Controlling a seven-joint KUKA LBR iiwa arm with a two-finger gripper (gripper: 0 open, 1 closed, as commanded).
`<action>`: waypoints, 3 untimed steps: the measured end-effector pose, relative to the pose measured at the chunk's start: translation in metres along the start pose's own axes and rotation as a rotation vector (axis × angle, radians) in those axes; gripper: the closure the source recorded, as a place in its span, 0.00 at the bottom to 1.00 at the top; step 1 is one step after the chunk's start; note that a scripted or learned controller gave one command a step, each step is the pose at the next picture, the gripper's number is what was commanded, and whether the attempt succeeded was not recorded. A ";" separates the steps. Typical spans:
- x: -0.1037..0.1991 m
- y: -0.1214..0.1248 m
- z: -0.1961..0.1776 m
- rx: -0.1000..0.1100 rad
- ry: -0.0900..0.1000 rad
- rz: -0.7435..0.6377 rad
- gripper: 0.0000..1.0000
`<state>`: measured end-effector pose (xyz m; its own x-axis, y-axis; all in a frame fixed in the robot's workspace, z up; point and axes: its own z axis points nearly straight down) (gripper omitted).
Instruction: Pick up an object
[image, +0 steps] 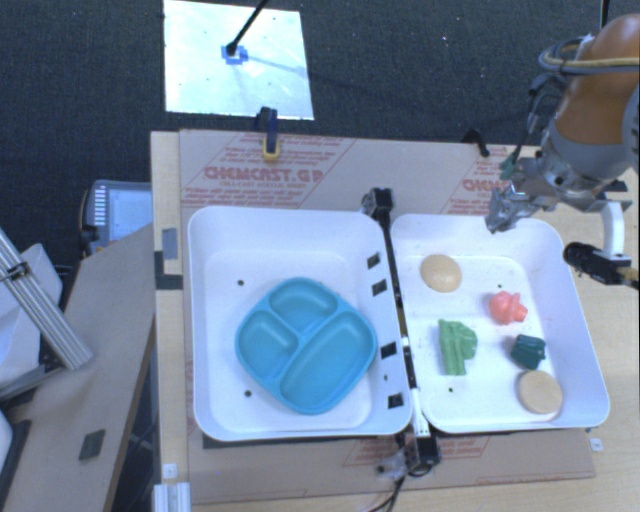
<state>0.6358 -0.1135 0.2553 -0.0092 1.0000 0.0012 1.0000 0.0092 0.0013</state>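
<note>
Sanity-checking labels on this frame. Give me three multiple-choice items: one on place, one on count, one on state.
1. Where does the blue divided plate lie?
A. left bin
B. right bin
C. on the cardboard outside the bins

2. How many small things lie in the right bin?
A. three
B. five
C. seven

3. Where is the gripper?
A. over the right bin's far rim, nothing between its fingers
B. pressed onto the plate
C. lifting the pink toy

Key: 1 A, the plate fills the left bin. 2 B, five separate pieces show. 3 A, it hangs at the far rim, apart from every piece.
</note>
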 end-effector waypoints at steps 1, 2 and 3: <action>0.050 -0.005 -0.005 -0.001 0.000 0.000 1.00; 0.109 -0.008 0.006 -0.001 0.001 -0.001 1.00; 0.158 -0.021 0.002 0.000 0.001 0.000 1.00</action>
<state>0.6134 0.0445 0.2539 -0.0096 1.0000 0.0021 1.0000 0.0096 0.0009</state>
